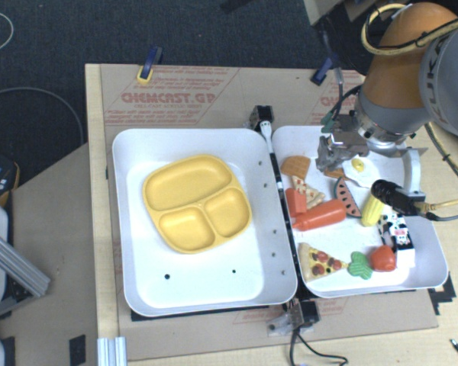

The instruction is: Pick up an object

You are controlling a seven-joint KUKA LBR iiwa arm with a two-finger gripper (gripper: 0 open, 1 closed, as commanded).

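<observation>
My gripper (332, 158) hangs over the back part of the right bin (435, 269), which holds several toy foods. Just left of it lies a brown bread piece (295, 165). A fried egg (358, 166) lies just to its right and a watermelon slice (348, 194) in front of it. Nearer the front are a small pizza wedge (312, 196), a red-orange sausage (318, 216), a yellow corn cob (371, 211), a black-and-white carton (395, 233), a red tomato (382, 259), green broccoli (359, 265) and a larger pizza slice (320, 261). I see nothing held.
The left bin (130, 227) holds a yellow three-compartment plate (196, 202). A black ridge (278, 197) runs where the two bins meet. The arm's orange band (401, 59) and grey body hang over the right bin's back right corner. Cables trail at the right.
</observation>
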